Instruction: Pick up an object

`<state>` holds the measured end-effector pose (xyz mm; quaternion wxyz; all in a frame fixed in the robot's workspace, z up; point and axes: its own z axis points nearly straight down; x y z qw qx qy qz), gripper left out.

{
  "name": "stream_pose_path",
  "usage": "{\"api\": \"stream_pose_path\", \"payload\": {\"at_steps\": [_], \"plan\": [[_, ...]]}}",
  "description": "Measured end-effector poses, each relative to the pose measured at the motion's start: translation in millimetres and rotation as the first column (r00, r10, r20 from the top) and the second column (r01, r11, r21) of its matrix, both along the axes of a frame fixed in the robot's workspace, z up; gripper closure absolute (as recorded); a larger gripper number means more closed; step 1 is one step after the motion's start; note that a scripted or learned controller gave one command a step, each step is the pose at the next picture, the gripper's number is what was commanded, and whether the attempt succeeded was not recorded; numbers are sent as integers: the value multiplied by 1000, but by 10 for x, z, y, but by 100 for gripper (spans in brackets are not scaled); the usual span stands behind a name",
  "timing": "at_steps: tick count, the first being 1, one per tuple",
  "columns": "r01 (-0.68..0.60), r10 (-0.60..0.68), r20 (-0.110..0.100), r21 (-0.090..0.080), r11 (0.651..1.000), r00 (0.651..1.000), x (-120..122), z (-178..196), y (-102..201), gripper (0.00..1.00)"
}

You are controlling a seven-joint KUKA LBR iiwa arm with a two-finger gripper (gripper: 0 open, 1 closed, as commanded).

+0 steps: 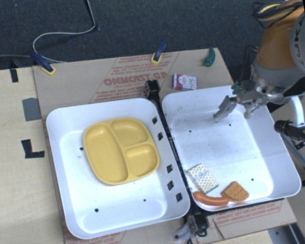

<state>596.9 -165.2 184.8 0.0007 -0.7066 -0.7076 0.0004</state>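
At the near edge of the right shallow white bin (pixel 260 147) I see an orange sausage-shaped toy (pixel 209 198), a tan waffle-textured toy piece (pixel 236 192) touching it, and just behind them a small white checkered packet (pixel 203 178). In the left white bin (pixel 67 161) lies a yellow three-compartment plastic plate (pixel 121 150). Farther back, my end effector (pixel 235 108) hangs over the right bin's far part, fingers spread apart and gripping nothing, well away from the toys. Beyond the bins, a small red-and-white packet (pixel 184 81) rests on the cardboard-covered tabletop (pixel 106 80).
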Motion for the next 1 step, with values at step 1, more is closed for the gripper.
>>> {"api": "stream_pose_path", "payload": {"at_steps": [1], "plan": [[1, -1, -3, 1, 1000, 1000, -1143, -539, 572, 0]]}}
